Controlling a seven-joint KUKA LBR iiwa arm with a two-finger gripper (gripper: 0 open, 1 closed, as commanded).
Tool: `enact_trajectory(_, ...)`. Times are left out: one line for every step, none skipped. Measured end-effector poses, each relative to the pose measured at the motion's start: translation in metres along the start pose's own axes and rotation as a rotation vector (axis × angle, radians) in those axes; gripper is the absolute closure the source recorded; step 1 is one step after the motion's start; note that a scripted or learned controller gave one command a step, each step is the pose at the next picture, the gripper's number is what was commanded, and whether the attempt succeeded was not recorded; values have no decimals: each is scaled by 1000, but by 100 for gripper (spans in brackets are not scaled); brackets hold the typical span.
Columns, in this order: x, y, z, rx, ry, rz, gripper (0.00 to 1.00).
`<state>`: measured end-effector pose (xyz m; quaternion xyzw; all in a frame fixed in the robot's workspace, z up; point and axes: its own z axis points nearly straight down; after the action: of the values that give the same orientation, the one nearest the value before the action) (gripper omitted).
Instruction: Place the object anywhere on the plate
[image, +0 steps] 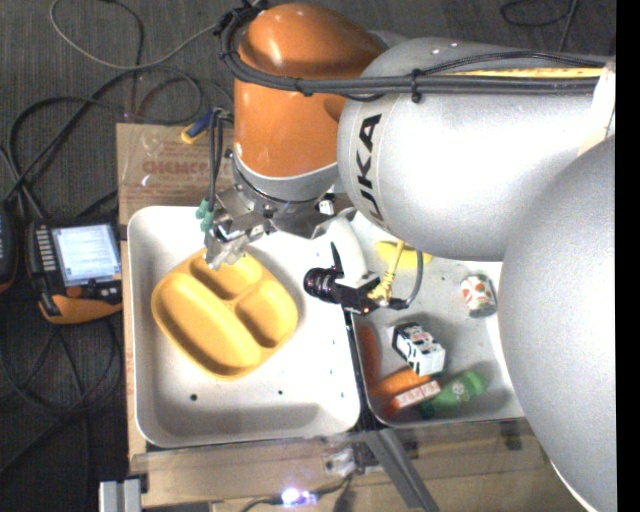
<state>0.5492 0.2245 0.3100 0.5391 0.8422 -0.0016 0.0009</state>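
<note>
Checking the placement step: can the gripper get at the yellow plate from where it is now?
Probably yes. The gripper hangs right over the upper edge of the yellow plate in the left bin, with nothing between them.

the yellow divided plate (226, 312) looks like smooth matt plastic; the white bin (170, 400) under it is matt, while the arm's orange band (285, 90) shines glossy.

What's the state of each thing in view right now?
yellow plate: upright in the left bin, nothing on it.
gripper: over the plate's upper edge.
handheld screen: lit, left of the bench.
green bottle: lying on its side in the right bin.
orange carrot: lying beside the bottle.
</note>
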Motion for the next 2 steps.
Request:
enact_trajectory(6, -24, 134, 2, 5, -189, 100)
enact_trajectory(18, -55, -25, -3, 2, -344, 100)
